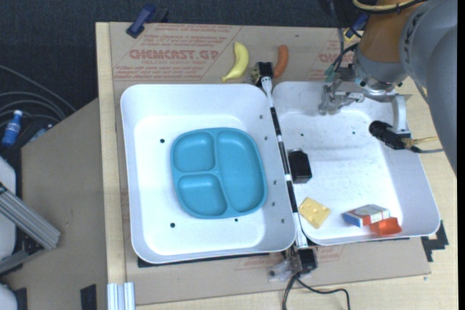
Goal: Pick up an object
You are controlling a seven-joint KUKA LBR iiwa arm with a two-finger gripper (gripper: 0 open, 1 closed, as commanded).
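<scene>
Grey metal two-finger gripper [333, 99] hovered at smooth white right bin's [407, 178] upper-left wall; clench undeterminable. Holed yellow cheese wedge [314, 212] lay lower left, open floor between.

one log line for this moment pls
claw: over right bin far end, holding nothing | cheese, box: near end | plate: left bin

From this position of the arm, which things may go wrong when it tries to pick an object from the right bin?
1. The pincer is in the far corner of the right bin, close to its wall; it may hit the rim.
2. The cheese wedge, the small box and the orange piece lie along the near edge, away from the pincer, so closing here would probably catch nothing.
3. The box and orange piece touch; one grasp may push both.
</scene>
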